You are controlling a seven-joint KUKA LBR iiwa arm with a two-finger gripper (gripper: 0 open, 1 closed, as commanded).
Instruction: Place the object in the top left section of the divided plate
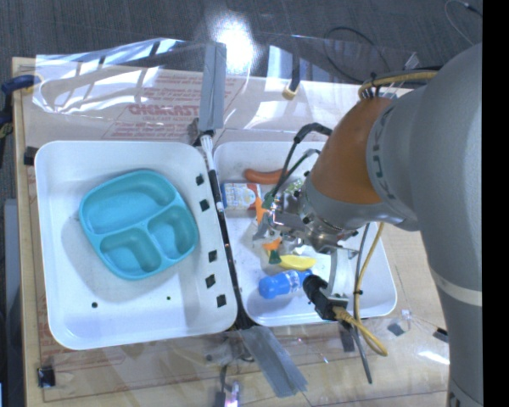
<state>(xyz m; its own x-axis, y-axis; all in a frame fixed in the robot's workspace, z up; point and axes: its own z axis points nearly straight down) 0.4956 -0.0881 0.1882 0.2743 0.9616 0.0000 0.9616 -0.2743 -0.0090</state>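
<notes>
Camera view from above the bench gives me two shallow white plastic bins side by side. In the left bin (68, 312) lies the turquoise divided plate (138, 221), a smooth, glossy moulded plastic tray with rounded corners and three sections: one long section across its upper side and two smaller ones below.

I see the grey arm with its orange band (356, 164) reaching in from 3 o'clock and hanging over the right bin (382, 299). Its gripper (280, 227) sits low among the objects there, and I cannot tell how it is set, because the wrist hides it.

Around the gripper lie small toy-like items. A blue rounded plastic bottle-shaped object (278, 286) rests at about 6 o'clock from it, with a yellow curved piece (295, 263) just above that. A small orange piece (274, 246) sits right beside the gripper. A reddish sausage-shaped object (263, 176) lies at 12 o'clock, and a small printed packet (236, 196) at 10 o'clock.

I cannot tell which object is being reached for; all are in the right bin, well apart from the plate.
</notes>
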